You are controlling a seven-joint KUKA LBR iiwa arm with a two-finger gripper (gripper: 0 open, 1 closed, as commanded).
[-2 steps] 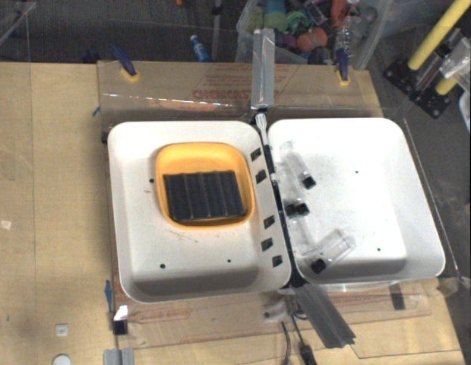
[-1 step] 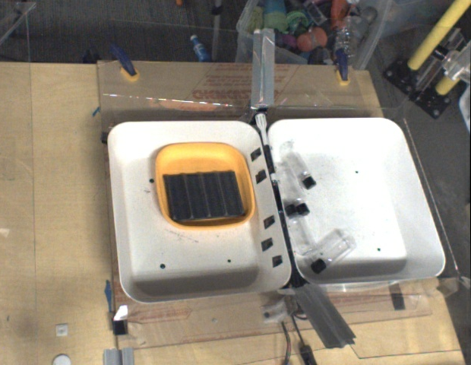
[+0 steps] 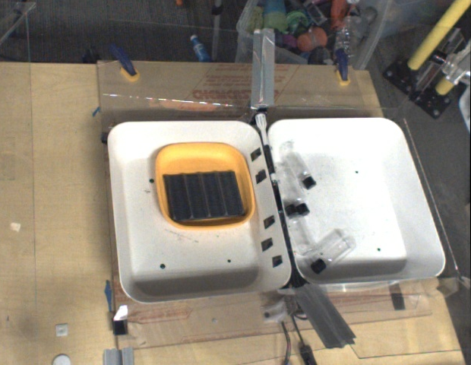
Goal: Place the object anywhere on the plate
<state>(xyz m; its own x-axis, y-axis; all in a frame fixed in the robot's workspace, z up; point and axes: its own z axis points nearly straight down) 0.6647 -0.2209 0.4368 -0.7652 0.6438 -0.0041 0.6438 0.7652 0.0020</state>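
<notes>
A dark ribbed rectangular slab [image 3: 203, 195] is seen lying flat on the orange plate [image 3: 166, 163], which sits in the left white bin [image 3: 137, 268]. The slab is held well within the plate's raised rim and covers most of its floor. Judged from this, the placing is taken as done, or nothing is left but a check.

Whether the claw is apart or together cannot be told, so places cannot be given from it. With the arm's reach coming from the right, the slab is put in the farther bin, beyond the divider.

The slab is judged to be light and fairly stiff, perhaps moulded plastic or rubber; the material cannot be settled. Its matte, grooved top is not expected to be slippery. It lies low, so little side wall is offered, and the plate's rim is close on every side. If it is to be taken again, a hold across its shorter width near the middle is advised, with the fingers brought down just outside the long edges.

Clear plastic pieces with black ends [image 3: 327, 248] lie in the right white bin [image 3: 372, 196] beside the divider. Both bins are borne by the wooden counter [image 3: 45, 204].
</notes>
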